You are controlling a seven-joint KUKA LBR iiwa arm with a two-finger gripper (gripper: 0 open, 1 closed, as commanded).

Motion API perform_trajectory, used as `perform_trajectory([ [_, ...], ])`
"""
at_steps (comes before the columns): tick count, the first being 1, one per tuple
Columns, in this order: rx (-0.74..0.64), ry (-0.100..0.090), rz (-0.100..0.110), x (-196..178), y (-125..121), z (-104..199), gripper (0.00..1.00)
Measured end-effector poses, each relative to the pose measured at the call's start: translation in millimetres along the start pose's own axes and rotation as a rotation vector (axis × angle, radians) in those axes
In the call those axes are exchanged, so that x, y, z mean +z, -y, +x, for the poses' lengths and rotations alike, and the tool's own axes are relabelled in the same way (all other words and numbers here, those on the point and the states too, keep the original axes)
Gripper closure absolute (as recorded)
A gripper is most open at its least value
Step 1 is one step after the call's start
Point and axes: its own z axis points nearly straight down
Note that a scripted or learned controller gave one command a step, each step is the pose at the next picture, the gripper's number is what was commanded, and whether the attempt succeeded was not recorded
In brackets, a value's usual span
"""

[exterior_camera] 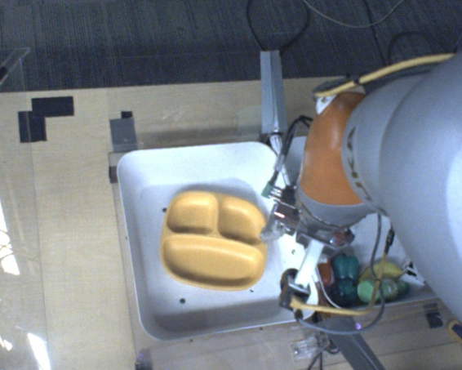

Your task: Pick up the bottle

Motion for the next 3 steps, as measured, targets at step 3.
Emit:
perform_trajectory([
  [3, 0.051, -0.004, -0.004, 24.3, -37.0, 182.3, 0.0],
])
